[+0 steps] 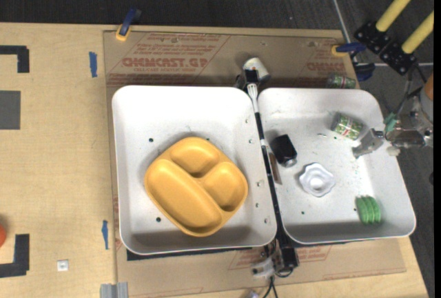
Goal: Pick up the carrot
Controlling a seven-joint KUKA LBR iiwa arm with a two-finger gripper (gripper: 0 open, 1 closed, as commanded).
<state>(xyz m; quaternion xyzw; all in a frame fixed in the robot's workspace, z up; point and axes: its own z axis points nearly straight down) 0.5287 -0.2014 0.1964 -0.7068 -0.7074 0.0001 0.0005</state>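
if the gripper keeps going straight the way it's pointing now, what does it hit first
The gripper points left across the right bin. Its line looks free at first; the black object near the divider is probably the first thing met, though height above the bin floor is unclear.

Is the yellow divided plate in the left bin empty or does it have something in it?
Empty: the yellow divided plate shows bare compartments, with nothing lying in any.

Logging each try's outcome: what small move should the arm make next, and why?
Probably hold off descending and stay above the right bin: the gripper hangs by its right rim beside the can, and nothing near it looks like a carrot.
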